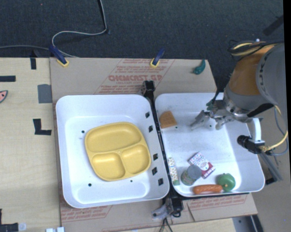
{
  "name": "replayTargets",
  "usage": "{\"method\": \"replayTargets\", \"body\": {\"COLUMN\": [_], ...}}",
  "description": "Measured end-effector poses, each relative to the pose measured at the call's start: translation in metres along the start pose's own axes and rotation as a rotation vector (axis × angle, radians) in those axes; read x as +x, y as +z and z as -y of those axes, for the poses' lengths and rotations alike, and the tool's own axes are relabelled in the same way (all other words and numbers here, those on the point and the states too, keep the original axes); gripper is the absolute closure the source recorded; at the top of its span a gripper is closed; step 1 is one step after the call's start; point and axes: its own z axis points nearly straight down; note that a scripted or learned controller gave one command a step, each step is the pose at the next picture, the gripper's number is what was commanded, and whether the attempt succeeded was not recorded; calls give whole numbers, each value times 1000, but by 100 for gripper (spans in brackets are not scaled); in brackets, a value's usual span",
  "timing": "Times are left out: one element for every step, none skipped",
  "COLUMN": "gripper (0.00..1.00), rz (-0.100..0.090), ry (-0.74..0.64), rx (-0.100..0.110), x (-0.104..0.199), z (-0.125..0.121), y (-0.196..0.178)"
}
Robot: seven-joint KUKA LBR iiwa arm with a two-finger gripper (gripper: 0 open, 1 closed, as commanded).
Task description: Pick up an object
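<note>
Dark carpet lies behind the wooden surface [22,157], where a cardboard sheet [129,77] carries two shallow white bins side by side. Biggest of the fittings is the grey arm [266,79] with its orange band, reaching in from the right over the right bin [244,181]. The left bin [71,188] holds a yellow divided plate [118,150], set roughly in its middle. Over the upper part of the right bin hangs the tool [205,119], its fingers spread apart with nothing between them, pointing left toward an orange-brown block [168,119] that lies near the bin's upper left corner, apart from the fingertips. Along the bin's near edge sit the smaller pieces, close together: a red-and-white packet [201,163], a grey round object [190,175], a green pepper-like toy [226,181] and an orange sausage-like piece [206,189].
</note>
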Motion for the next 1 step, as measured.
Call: {"method": "replayTargets", "body": {"gripper": [0], "rz": [1], "ry": [2], "rx": [-6], "x": [20], "z": [47], "y": [39]}}
